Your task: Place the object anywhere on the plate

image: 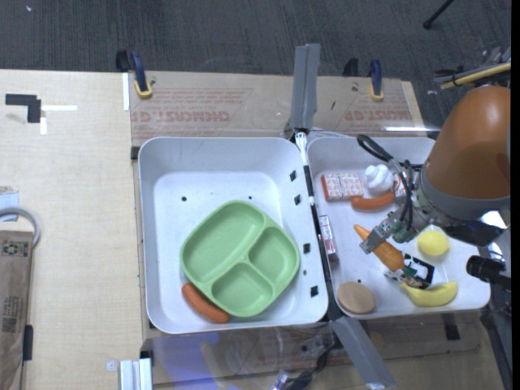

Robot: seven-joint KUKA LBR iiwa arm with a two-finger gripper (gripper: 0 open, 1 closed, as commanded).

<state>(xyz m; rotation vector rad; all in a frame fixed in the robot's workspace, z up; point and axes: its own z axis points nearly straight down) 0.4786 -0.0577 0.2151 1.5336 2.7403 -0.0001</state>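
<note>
A green divided plate (240,258) lies in the left bin (162,218). My gripper (396,228) hangs low over the right bin (341,157), directly above the middle of an orange carrot (380,247) that lies at a slant. The carrot's pointed end sticks out to the gripper's left. The arm's orange band and grey wrist cover the bin's right side. An orange-red sausage (205,304) rests against the plate's lower-left rim, on the bin floor.
The right bin also holds a yellow lemon (433,242), a banana (431,293), a round tan disc (356,297), a red-and-white box (341,186), a white lump (378,175), a second sausage (374,203) and a small packet (327,236).
</note>
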